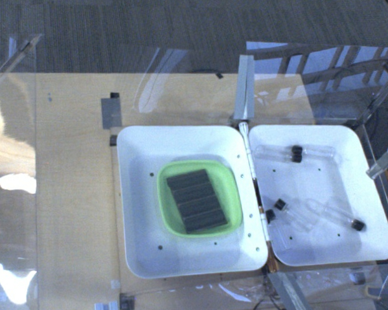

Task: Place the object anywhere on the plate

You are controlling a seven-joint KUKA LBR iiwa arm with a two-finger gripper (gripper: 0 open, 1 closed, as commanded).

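So the dark ridged block is sitting flat on the green plate in the left bin. Claw's state, can't tell. Clear tubes lie at 3 o'clock in the other bin.

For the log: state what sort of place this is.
Probably a robot-manipulation lab bench: two shallow white bins side by side on a wooden bench, clear shielding around it, a green plate holding a dark ridged block.
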